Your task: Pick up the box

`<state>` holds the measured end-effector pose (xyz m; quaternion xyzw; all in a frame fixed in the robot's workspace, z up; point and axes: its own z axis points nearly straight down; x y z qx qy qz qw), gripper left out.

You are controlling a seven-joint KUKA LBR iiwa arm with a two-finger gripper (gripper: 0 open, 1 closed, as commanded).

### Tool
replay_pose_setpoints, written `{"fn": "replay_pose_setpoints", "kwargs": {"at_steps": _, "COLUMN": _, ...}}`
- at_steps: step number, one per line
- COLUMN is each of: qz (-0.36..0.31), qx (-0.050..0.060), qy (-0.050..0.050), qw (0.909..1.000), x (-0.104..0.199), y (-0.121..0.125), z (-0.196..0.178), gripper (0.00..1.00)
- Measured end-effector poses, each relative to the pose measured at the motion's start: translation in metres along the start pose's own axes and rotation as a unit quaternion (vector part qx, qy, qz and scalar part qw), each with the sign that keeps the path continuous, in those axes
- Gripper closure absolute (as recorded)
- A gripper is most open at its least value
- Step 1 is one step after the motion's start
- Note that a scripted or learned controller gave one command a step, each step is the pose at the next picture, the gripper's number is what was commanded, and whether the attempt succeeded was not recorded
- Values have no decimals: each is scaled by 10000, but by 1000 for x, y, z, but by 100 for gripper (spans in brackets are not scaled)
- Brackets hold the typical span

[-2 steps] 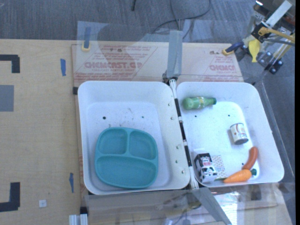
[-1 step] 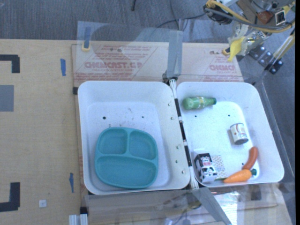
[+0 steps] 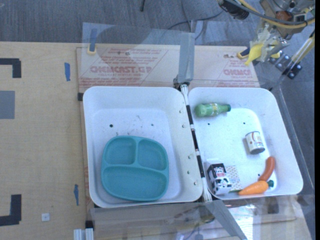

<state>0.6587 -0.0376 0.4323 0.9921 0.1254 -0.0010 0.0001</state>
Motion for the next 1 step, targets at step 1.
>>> {"fn": "replay_pose_setpoints", "kwargs": {"at_steps": 1, "qz": -166, "qx": -1, "qy": -1, "qw": 9999, "x": 11, "y": -29, "z": 0, "gripper": 100}}
